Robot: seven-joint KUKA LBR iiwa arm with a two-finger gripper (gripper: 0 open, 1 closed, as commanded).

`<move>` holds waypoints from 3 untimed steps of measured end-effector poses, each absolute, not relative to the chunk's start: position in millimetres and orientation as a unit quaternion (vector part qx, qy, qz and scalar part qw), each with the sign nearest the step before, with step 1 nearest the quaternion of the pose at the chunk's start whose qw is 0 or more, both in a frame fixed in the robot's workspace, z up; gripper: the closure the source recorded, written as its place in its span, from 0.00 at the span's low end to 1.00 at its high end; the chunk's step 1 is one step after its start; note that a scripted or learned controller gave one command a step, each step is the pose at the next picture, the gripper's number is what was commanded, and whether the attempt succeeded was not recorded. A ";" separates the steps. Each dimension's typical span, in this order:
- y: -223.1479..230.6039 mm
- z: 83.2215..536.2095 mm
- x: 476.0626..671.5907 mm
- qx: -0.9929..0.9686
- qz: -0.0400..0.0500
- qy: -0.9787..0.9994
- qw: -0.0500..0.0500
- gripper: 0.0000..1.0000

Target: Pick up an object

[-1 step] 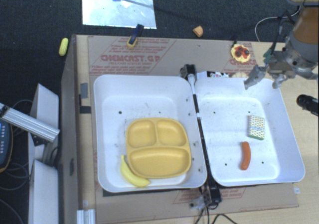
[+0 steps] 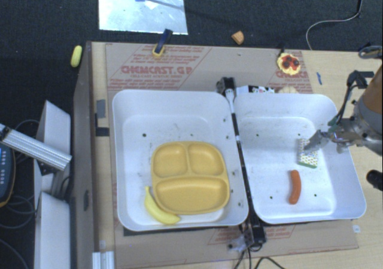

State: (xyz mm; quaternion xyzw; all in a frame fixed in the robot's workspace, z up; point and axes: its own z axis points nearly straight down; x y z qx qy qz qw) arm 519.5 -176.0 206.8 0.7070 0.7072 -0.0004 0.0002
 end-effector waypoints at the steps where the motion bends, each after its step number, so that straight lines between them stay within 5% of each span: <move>1: -154.5 94.4 507.0 0.707 0.000 0.707 -0.001 0.00; 2: -155.0 105.7 508.7 0.707 0.001 0.708 0.001 1.00; 3: -38.1 185.3 554.1 0.705 0.002 0.709 0.001 1.00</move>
